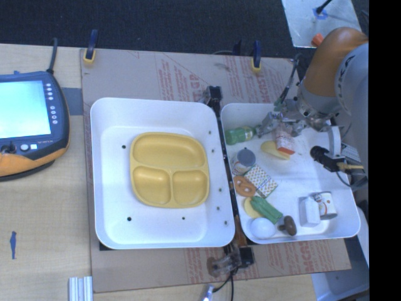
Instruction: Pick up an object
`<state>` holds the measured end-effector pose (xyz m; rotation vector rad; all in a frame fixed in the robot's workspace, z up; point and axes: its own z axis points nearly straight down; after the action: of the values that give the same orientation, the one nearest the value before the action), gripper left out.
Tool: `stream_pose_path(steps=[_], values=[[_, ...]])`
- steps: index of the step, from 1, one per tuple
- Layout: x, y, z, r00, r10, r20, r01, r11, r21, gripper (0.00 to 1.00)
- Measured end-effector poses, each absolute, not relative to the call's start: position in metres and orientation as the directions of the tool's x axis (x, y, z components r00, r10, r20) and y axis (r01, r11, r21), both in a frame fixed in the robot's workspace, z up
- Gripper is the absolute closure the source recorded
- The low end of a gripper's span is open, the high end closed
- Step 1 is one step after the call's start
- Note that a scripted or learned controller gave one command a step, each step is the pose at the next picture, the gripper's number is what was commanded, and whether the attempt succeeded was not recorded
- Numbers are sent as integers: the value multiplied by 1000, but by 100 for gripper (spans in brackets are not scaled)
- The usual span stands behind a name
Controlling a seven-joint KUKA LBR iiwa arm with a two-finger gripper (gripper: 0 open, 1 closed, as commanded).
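The gripper (283, 125) hangs low at twelve o'clock in the right bin (341, 231), over a small white bottle (285, 144) with a red band that lies on a yellow piece (272, 148). Whether it is open or closed I cannot tell. A green bottle (239, 134) lies at its nine o'clock.

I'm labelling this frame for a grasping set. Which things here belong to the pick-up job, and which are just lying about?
Job: gripper; right bin with green bottle, yellow piece, green stick, white egg, checkered packet.

Lying about: left bin, yellow divided tray, control tablet, clamps.
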<state>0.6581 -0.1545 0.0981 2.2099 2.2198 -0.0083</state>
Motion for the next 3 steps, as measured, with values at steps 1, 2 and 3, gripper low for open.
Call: stream_pose_path(steps=[1,2,3], values=[[618,-164,92,-5,1000,-2,1000,5,-4,0],[647,-184,92,-4,1000,0,1000,4,-1,0],[656,-140,104,-5,1000,0,1000,5,-3,0]])
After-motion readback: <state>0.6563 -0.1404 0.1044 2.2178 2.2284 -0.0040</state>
